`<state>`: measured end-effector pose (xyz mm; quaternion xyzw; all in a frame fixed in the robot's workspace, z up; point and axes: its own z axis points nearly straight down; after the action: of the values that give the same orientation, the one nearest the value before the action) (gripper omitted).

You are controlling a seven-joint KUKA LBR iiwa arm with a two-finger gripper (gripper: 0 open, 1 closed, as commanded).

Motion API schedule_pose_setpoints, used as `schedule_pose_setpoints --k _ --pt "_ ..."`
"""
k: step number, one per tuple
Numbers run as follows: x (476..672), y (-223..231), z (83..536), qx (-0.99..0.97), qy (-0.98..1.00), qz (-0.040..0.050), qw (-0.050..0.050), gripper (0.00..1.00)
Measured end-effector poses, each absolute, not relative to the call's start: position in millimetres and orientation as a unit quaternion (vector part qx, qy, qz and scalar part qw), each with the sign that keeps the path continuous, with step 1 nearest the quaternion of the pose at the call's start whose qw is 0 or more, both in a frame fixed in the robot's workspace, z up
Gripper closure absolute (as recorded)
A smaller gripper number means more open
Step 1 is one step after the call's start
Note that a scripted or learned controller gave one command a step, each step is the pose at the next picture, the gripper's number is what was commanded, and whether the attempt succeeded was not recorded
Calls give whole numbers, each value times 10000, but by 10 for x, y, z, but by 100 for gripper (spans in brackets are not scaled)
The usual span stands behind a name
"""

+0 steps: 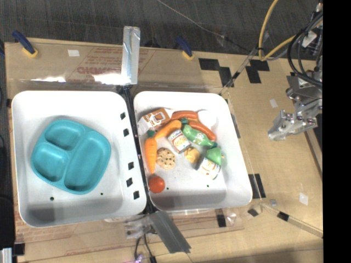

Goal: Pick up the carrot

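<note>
We see the carrot (150,152) lying in the right bin (235,171), close against that bin's left wall, its length running roughly up and down the view with the green top at the upper end. Just below its lower tip sits a small red tomato (156,184), near the bin's front left corner. To the carrot's right lies a round cookie (165,159), just beside it.

The rest of the right bin holds a loose heap of toy food: a small brown and white box (154,118) near the upper left, a pair of orange-red sausages (193,121) across the top, a small labelled can (179,140) in the middle, a green vegetable (198,136) to its right, and a white round piece (208,116) near the upper right.

The left bin (24,201) carries a teal divided plate (70,155) with three compartments, resting slightly left of centre.

The hand (281,128) hangs well to the right of both bins, over the bare brown counter (274,174), far apart from the carrot. We cannot tell how it is set at this scale. Nothing is visibly held in it. A yellow cable (274,10) arcs above it at the upper right.
</note>
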<state>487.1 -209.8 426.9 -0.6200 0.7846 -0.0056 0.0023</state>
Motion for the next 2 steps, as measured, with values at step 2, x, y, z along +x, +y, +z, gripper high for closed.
schedule_pose_setpoints --k 2 --pt "4778 -2032 4270 -8346 5508 -15 6 100"
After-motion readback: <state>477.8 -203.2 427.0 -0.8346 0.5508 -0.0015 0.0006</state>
